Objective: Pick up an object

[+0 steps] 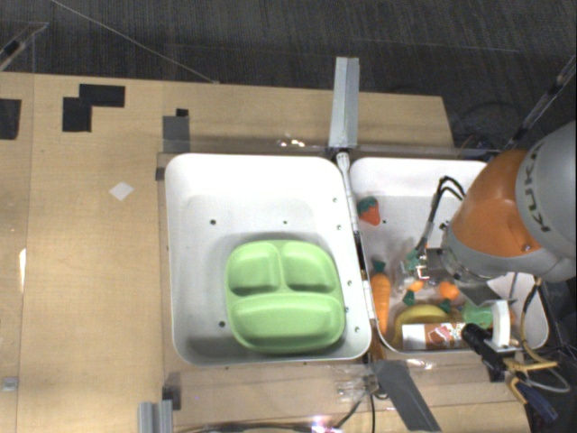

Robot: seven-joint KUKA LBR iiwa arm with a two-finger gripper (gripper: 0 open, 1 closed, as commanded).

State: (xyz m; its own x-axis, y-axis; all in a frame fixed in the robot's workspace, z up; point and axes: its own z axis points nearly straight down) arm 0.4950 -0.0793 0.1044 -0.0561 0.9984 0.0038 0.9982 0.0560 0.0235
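Plastic shapes most of what lies on the pale wood-grain table (90,269): two shallow white bins with rounded corners sit side by side, split by a thin grey rail. The left bin (207,197) carries one glossy green tray (285,294), a rounded rectangle moulded into three compartments, resting toward 5 o'clock of its floor. The right bin (406,183) holds a cluster of toy food. One small strawberry (369,210), red with a green cap, sits near 10 o'clock of that bin. One smooth orange carrot (380,298) lies lengthwise against the bin's left wall. One curved yellow banana (424,314) rests near 6 o'clock, just above one white bottle (442,335) lying on its side with a red-brown label. The arm (505,219), grey with a bulging matte orange band, reaches in from 3 o'clock. Its gripper (422,273) hangs low over the pile just above the banana; whether it is released or clenched cannot be told.
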